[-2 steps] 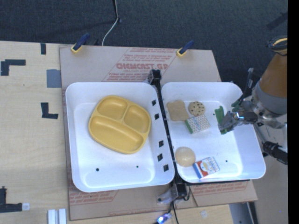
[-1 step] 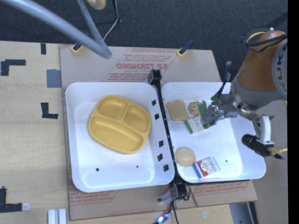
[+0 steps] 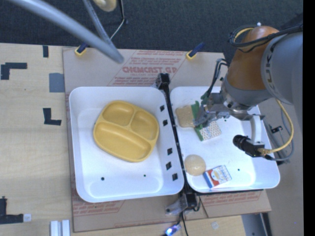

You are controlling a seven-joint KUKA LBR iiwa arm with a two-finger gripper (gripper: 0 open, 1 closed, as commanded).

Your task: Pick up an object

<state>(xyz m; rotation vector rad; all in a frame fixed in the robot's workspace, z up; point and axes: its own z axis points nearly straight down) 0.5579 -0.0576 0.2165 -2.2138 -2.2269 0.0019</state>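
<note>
I see the gripper point(image 3: 201, 116) low in the right bin point(image 3: 266, 178), over a green-edged packet point(image 3: 210, 131). I cannot tell the state of its fingers. A yellow divided plate point(image 3: 127, 130) lies in the left bin point(image 3: 86, 181).

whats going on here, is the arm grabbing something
A grey and orange arm reaches in from the right and has its gripper low over the right bin, right at a green-edged patterned packet. Whether it has a grip can't be told. A tan block, a round tan piece and a red, white and blue box lie nearby. The left bin holds a yellow divided plate.
</note>
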